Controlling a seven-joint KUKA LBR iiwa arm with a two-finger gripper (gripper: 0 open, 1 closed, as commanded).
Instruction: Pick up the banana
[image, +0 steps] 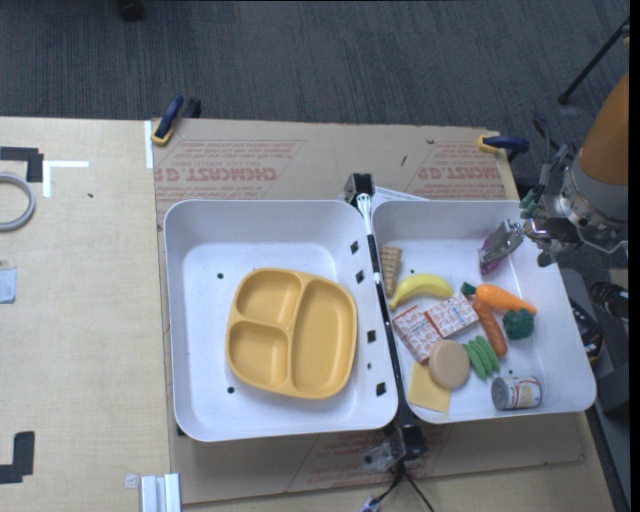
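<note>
The banana is yellow, curved and lies flat in the right bin, near its left wall. Just left of it lies a waffle cone; just near of it lie two red-patterned packets. To its right are a carrot, green vegetables and a can. The gripper hangs over the bin's far right corner beside a purple item; fingers state: cannot tell. The left bin holds a yellow divided plate.
</note>
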